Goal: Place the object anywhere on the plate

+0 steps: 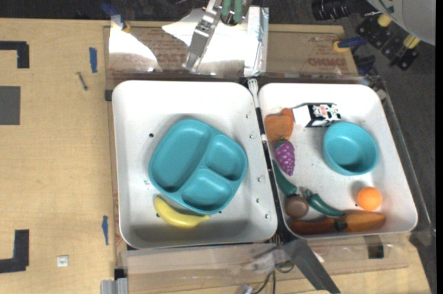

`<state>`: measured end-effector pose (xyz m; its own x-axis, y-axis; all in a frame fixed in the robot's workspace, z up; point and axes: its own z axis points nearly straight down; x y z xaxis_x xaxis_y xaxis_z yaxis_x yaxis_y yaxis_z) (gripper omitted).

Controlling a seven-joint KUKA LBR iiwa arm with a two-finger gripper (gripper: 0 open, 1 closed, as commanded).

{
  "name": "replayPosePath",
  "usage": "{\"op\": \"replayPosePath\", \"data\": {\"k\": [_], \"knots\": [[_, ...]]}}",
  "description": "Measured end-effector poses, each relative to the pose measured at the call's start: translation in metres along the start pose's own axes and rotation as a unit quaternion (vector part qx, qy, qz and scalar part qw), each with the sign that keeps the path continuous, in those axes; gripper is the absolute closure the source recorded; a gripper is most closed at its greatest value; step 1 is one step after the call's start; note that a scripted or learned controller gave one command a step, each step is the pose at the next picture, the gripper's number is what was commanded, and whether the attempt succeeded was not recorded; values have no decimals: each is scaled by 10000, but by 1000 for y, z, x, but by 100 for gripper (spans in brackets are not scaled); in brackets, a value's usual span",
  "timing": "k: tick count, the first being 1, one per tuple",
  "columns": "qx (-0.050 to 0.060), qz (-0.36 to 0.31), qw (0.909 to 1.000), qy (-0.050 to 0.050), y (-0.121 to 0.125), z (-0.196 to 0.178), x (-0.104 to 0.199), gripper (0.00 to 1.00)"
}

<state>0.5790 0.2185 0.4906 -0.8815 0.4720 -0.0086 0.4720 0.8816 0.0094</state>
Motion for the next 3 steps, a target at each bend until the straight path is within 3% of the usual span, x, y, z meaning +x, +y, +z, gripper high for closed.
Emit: {"op": "replayPosePath", "data": {"k": [1,2,3], "knots": [[0,-28,10000,-8,3,-8,1,100],[39,1785,9839,19,30,14,-58,100],[59,3948,9187,22,20,5,-47,100]]}}
